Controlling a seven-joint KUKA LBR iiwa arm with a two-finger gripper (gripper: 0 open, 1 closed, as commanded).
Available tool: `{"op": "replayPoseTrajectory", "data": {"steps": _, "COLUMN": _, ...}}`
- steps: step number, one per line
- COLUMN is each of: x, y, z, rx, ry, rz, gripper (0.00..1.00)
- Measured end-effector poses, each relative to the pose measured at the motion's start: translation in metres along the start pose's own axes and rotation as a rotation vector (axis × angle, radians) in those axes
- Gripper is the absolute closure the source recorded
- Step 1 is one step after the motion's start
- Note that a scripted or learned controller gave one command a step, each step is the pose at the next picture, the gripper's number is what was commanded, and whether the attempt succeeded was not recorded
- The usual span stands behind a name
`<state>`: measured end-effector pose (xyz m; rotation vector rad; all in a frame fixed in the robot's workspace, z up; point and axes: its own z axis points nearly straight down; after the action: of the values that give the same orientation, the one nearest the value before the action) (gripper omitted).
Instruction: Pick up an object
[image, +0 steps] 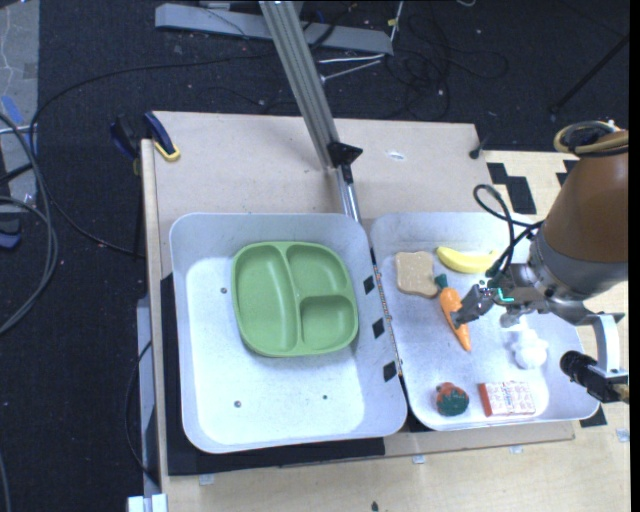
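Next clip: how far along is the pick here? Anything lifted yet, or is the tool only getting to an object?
Done: the arm has reached over the right bin, its tool low at the carrot. In hand: seemingly an attempt on the carrot; a grip cannot be confirmed. Left: securing and lifting it. The banana, bread slice and red-and-white packet lie in the bin; the green divided plate sits in the left bin.

Tan wood bench (250, 160) on dark speckled floor (80, 60) w/ loose black cables (60, 230).
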<state>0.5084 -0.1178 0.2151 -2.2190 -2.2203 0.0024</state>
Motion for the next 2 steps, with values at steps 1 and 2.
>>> {"op": "replayPoseTrajectory", "data": {"steps": 1, "x": 0.000, "y": 0.000, "z": -0.001, "rx": -0.002, "ry": 0.000, "rz": 0.000, "gripper": 0.00}}
{"op": "replayPoseTrajectory", "data": {"steps": 2, "x": 0.006, "y": 0.008, "z": 0.048, "rx": 0.001, "ry": 0.000, "rz": 0.000, "gripper": 0.00}}
